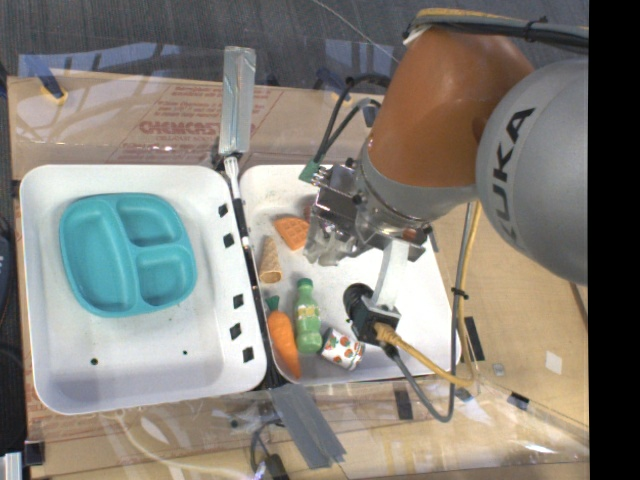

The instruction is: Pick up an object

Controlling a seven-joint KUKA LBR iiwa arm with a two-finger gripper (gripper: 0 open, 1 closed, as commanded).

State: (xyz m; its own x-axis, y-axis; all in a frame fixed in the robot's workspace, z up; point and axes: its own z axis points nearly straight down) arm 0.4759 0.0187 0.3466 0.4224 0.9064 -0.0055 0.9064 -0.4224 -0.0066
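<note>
Gripper (328,253): we see its body low over the right bin (436,298), but we cannot make out the fingertips or how they stand.
Right bin: the arm (470,108) covers much of its upper and right side, so we cannot tell what lies there.
Orange wedge (292,232): its right edge runs under the gripper body.
Arm: cut off by the top and right of the view.
Patterned cup (342,349): the markings are too small for us to read.
Carrot (284,344): its lower end is partly hidden by the bin's rim.
</note>
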